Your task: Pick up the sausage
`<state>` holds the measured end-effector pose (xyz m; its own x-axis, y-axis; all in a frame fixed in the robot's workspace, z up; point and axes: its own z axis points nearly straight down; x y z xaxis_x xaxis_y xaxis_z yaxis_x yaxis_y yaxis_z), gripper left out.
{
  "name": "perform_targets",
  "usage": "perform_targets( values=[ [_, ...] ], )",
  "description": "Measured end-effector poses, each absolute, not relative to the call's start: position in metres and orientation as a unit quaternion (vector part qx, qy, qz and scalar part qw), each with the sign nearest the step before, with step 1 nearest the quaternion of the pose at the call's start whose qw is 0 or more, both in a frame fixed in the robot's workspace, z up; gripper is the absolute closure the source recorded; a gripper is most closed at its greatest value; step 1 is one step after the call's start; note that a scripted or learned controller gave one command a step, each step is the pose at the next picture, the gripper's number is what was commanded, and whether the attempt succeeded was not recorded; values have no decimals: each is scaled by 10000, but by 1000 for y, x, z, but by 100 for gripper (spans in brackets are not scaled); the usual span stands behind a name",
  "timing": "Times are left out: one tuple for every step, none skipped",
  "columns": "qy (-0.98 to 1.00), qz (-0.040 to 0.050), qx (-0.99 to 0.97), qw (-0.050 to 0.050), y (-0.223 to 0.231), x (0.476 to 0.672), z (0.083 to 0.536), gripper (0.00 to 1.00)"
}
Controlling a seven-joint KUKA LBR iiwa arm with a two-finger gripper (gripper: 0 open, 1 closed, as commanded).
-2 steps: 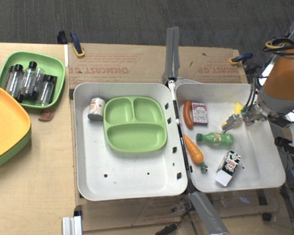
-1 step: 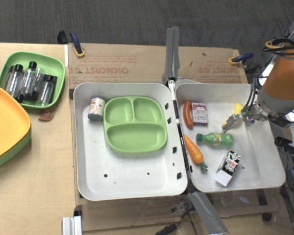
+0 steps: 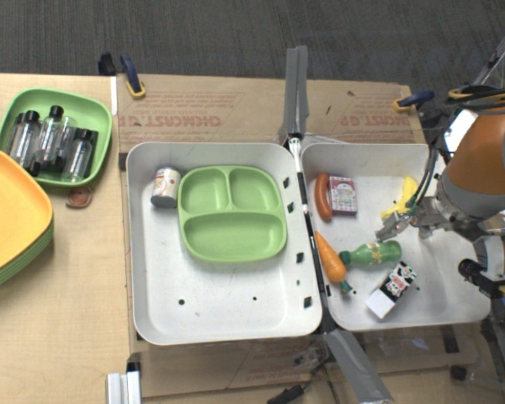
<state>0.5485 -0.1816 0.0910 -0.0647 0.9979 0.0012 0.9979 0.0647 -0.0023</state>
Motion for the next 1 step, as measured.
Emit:
perform_targets(
  values=[
    [-7282, 6, -6853, 12, -183, 548, 100, 100]
  ],
)
